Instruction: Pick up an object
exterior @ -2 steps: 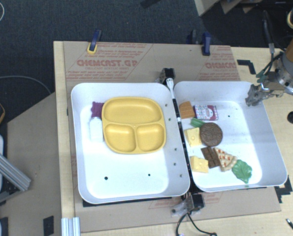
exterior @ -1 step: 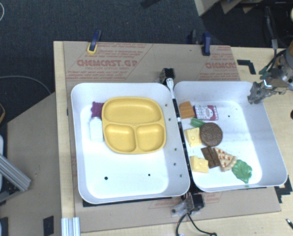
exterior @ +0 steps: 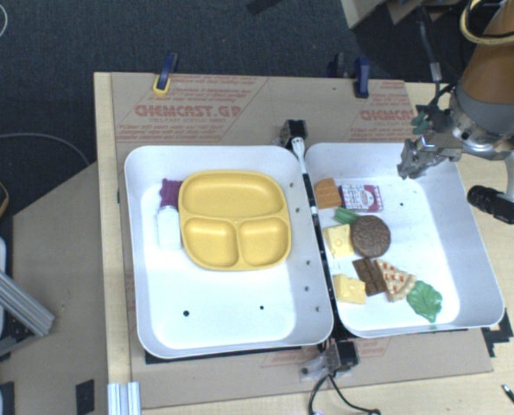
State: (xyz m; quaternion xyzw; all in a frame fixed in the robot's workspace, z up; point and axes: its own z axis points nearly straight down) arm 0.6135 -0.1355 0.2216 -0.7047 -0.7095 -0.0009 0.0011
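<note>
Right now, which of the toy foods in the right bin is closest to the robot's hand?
The red-and-white packet, top of the food pile. It lies nearest the hand; the brown round cookie and green leaf sit farther down.

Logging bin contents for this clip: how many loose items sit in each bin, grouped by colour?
Left bin:
Yellow divided plate: 1
White bottle with purple cap: 1

Right bin:
Yellow cheese pieces: 2
Brown items, namely a round patty, a chocolate bar and a tan block: 3
Green leaves: 2
Red-white packet: 1
Pizza slice: 1

Total: 11
</note>
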